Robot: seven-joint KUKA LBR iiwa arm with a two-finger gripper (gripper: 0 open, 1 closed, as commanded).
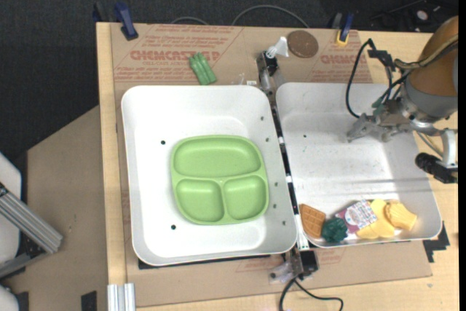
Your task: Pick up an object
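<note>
My gripper (366,132) hangs over the upper part of the right bin (320,105), near its right side. Its grey fingers (354,134) are spread open with nothing between them. The objects lie in a cluster along that bin's front edge, well below the gripper: a tan waffle piece (312,219), a dark green broccoli-like piece (335,230), a pink-and-white wrapped item (360,214), a yellow piece (378,226) and a golden bread-like piece (400,215).
The left bin (145,120) holds a green divided plate (218,179). On the cardboard behind the bins lie a green clip-like item (203,69) and a brown disc (302,44). Black cables (357,76) loop beside the wrist.
</note>
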